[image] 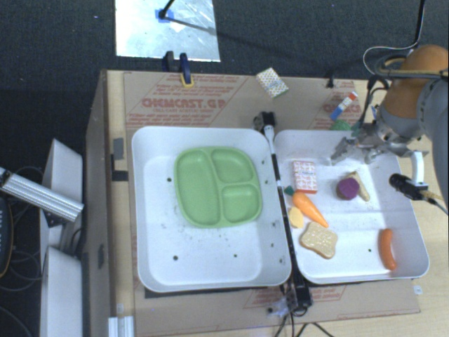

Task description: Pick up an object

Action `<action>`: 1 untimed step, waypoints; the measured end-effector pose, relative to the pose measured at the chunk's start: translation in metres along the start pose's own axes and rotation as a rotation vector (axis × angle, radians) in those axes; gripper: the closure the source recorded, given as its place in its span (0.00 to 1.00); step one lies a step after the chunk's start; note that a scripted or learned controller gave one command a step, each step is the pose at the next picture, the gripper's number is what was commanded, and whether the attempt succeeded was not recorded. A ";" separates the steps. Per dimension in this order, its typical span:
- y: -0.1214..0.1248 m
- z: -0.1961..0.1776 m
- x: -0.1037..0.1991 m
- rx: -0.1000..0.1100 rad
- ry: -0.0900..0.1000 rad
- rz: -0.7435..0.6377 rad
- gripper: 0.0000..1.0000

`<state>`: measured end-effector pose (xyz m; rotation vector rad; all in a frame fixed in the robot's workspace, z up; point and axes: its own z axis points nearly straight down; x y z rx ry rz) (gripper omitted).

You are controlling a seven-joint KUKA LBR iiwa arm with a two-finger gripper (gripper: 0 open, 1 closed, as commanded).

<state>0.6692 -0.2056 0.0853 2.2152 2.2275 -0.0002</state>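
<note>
My gripper [354, 155] hangs over the back of the right bin [414, 258], its two metal fingers spread open with nothing between them. Just in front of it lie a purple plum [347, 188] and a beige piece [363, 188] touching the plum. To the left is a pink checkered box [304, 175]. Nearer the front are an orange carrot [309, 208], a small yellow piece [297, 218] and a slice of toast [319, 240]. An orange sausage [386, 248] lies at the front right.
The left bin [158, 258] holds a green divided plate [217, 187]. A black divider [280, 202] runs between the bins. A black fitting [405, 184] pokes over the right bin's right wall. Small items [342, 107] lie on the board behind the bins.
</note>
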 end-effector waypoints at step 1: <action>0.000 0.000 0.000 0.000 0.000 0.000 0.00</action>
